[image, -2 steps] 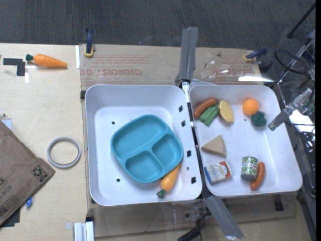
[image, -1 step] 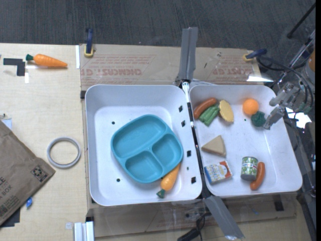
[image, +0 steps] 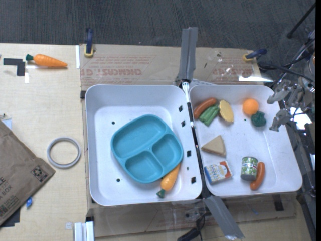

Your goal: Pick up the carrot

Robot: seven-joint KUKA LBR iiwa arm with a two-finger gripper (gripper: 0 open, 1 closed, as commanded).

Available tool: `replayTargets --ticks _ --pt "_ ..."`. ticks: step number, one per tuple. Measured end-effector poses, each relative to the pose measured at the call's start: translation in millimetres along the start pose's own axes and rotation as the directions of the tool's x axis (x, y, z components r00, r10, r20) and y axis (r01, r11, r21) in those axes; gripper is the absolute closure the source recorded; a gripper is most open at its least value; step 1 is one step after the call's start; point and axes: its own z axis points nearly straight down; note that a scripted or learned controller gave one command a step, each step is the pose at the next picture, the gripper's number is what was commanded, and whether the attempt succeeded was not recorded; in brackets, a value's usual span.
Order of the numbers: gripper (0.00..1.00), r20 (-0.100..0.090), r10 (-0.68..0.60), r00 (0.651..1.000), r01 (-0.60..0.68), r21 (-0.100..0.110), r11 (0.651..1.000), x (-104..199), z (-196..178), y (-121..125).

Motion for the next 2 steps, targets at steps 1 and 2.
replayTargets --ticks 1,2 --pt "0.0 0.002 -0.341 0.94 0.341 0.0 0.94 -13 -39 4" --pt "0.0 0.0 -0.685 0.728 0.685 -0.003 0.728 -19 -2 6"
